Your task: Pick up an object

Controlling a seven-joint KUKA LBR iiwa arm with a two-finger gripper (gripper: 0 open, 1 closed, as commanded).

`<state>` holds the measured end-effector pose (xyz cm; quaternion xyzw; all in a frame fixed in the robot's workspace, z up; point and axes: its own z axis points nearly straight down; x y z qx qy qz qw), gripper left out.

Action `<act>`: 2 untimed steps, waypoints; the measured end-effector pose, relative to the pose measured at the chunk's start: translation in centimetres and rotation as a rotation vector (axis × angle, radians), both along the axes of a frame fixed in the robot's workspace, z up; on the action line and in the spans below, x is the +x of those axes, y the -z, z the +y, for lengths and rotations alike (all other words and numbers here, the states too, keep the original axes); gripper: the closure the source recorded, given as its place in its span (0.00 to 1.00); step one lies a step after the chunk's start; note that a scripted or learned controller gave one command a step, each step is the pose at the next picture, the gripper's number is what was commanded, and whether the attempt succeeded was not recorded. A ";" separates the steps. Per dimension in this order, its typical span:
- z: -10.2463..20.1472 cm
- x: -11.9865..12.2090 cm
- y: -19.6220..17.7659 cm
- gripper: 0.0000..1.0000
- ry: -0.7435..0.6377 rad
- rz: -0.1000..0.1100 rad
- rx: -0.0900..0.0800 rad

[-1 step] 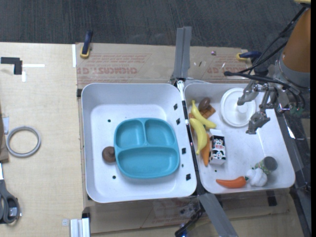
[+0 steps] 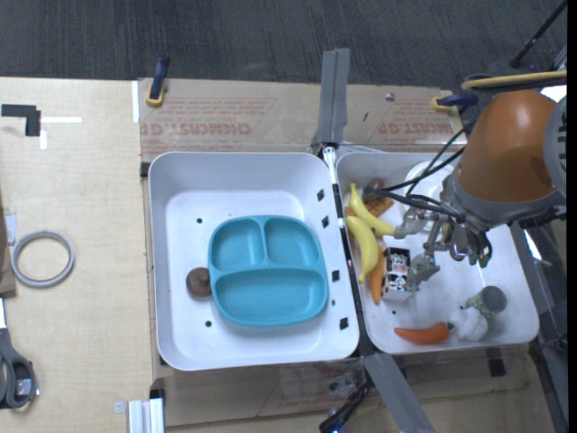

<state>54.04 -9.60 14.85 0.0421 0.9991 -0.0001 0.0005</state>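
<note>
Two shallow white bins were seen side by side on the desk (image 2: 72, 179). In the left bin (image 2: 171, 269), at the centre of the frame, a teal divided plate (image 2: 268, 271) was laid flat, with a small brown round object (image 2: 198, 281) just beside its left edge. The right bin (image 2: 514, 327) was occupied by two yellow bananas (image 2: 362, 233) along its left wall, an orange carrot-like piece (image 2: 376, 284) below them, a small black-and-white carton (image 2: 396, 272), a red-orange pepper (image 2: 422, 334) near the lower rim, and a pale object with a grey cap (image 2: 478, 314) at the lower right.

The gripper (image 2: 444, 246) was held low over the middle of the right bin, right of the carton and near it. Whether its opening was wide or narrow could not be told, and nothing was visibly held. A grey tape roll (image 2: 40, 258) lay on the desk at the far left.
</note>
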 end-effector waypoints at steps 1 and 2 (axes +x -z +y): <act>-0.4 0.2 3.9 0.00 0.167 -0.016 0.001; -0.2 2.2 3.8 0.00 0.160 -0.018 -0.002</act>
